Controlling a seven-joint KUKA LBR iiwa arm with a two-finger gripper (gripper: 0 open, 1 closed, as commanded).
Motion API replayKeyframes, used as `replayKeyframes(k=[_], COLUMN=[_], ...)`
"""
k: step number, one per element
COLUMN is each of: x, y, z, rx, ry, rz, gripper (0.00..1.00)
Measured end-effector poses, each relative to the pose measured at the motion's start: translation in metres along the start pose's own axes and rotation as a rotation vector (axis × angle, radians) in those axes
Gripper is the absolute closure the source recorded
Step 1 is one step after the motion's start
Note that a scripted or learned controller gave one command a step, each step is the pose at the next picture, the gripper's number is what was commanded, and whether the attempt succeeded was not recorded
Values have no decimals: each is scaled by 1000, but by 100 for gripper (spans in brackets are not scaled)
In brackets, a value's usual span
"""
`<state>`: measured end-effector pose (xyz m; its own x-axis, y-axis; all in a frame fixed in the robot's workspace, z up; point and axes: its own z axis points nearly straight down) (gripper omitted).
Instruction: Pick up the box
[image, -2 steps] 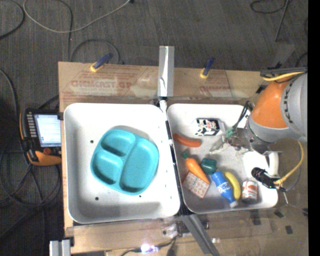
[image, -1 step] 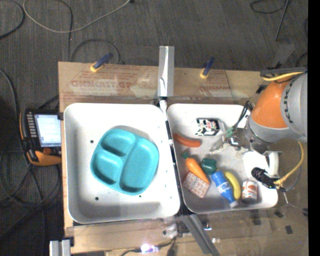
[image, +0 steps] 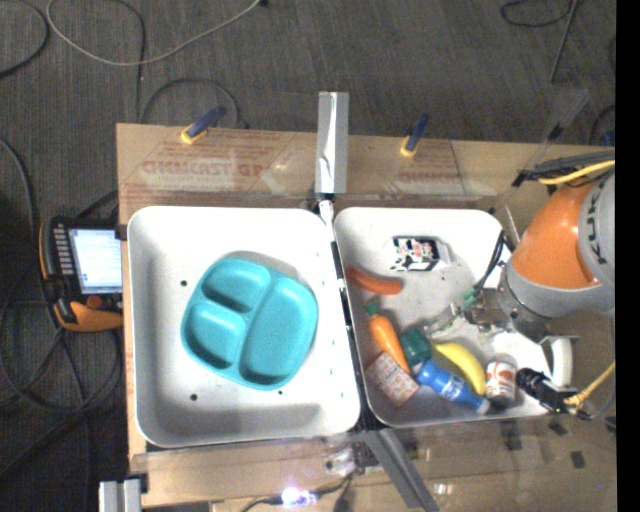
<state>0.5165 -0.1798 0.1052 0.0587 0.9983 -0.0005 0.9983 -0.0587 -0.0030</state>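
**Arm at the right bin's edge, box not yet taken**

Camera view: taking the banana (image: 461, 364) as the landmark, the small box (image: 390, 379), with a reddish, printed face, lies to its left against the near-left part of the right bin (image: 440, 218), tilted on the sloping wall. An orange carrot (image: 387, 340) rests just above the box, with a green piece (image: 416, 347) between it and the banana. A blue bottle (image: 444, 386) lies just below the banana, and a small can (image: 501, 381) sits to the banana's right. A black-and-white card (image: 415, 252) and an orange sausage-shaped toy (image: 374, 282) lie farther up. The left bin (image: 150, 300) holds a teal divided plate (image: 250, 320).

The gripper (image: 470, 305) sits above and right of the banana, under the grey and orange arm (image: 565, 255); whether the claw is wide or narrow I cannot tell. Nothing is seen held.

This looks like the approach step. The next move calls for crossing left past the banana and bottle, then descending on the box without snagging the carrot.
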Motion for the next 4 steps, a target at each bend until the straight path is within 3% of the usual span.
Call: replayKeyframes(k=[1, 2, 3, 4], x=[76, 24, 5, 48], y=[6, 47, 31, 24], z=[14, 10, 14, 14], rx=[-19, 0, -18, -20], ry=[-4, -2, -1, -5], rz=[170, 192, 40, 83], gripper=[0, 0, 0, 0])
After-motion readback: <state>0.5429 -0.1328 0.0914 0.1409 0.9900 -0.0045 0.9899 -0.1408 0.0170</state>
